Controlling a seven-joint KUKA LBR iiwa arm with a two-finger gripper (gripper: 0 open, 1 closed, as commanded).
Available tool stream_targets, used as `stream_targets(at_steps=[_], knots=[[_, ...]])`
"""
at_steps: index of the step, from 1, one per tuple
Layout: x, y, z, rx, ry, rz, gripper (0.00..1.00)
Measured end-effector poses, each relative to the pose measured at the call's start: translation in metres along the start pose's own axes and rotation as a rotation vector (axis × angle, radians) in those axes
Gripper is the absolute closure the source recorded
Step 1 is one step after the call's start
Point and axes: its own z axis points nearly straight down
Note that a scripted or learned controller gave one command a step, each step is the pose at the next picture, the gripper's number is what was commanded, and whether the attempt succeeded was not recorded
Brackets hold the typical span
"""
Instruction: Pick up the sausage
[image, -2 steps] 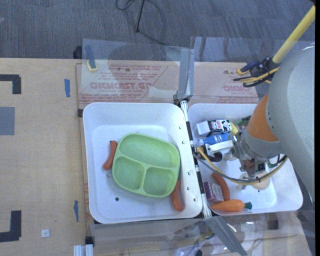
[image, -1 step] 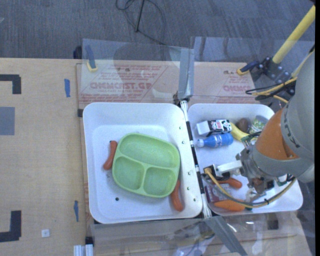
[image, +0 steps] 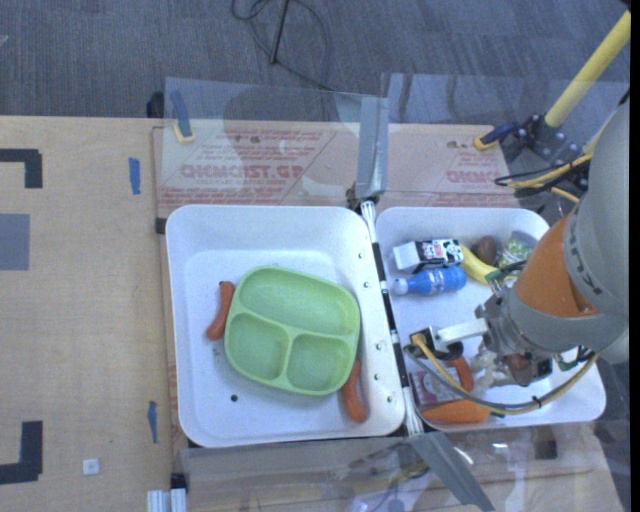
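Observation:
Two orange-brown sausages lie in the left bin (image: 190, 240). One sausage (image: 220, 309) rests against the left edge of the green divided plate (image: 292, 329). The other sausage (image: 354, 391) lies at the plate's lower right corner, close to the bin's right wall. My gripper (image: 468, 362) is down in the right bin (image: 590, 400), among the clutter near its front. A small orange piece (image: 463, 375) lies right under it, and I cannot tell what that piece is.
The right bin holds a blue bottle (image: 430, 282), a black and white toy (image: 432, 251), a banana (image: 478, 266), a brown item (image: 486, 247) and a flat orange piece (image: 458, 411) at the front. The arm's orange band (image: 550, 270) hangs over the bin's right side.

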Motion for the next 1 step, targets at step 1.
stream_targets(at_steps=[1], knots=[[0.0000,0.0000,0.0000,0.000,0.000,0.000,0.00]])
